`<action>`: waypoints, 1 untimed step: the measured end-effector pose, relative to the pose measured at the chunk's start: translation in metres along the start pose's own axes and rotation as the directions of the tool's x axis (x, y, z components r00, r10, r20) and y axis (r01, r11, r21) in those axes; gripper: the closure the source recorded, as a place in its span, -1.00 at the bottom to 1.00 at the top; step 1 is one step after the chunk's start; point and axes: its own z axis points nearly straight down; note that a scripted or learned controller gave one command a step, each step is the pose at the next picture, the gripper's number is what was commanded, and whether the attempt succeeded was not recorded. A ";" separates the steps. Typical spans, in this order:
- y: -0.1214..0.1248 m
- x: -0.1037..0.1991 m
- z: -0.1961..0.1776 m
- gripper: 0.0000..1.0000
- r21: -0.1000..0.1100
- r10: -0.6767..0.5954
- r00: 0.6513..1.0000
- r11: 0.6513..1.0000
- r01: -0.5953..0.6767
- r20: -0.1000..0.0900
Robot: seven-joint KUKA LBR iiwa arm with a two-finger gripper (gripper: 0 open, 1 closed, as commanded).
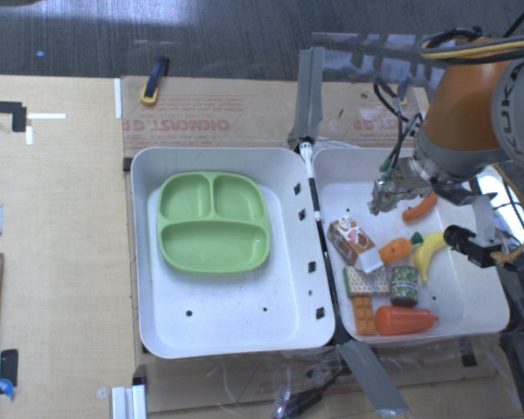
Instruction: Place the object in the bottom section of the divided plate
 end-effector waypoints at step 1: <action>-0.072 -0.067 -0.002 1.00 0.002 0.012 1.000 1.000 -0.012 -0.001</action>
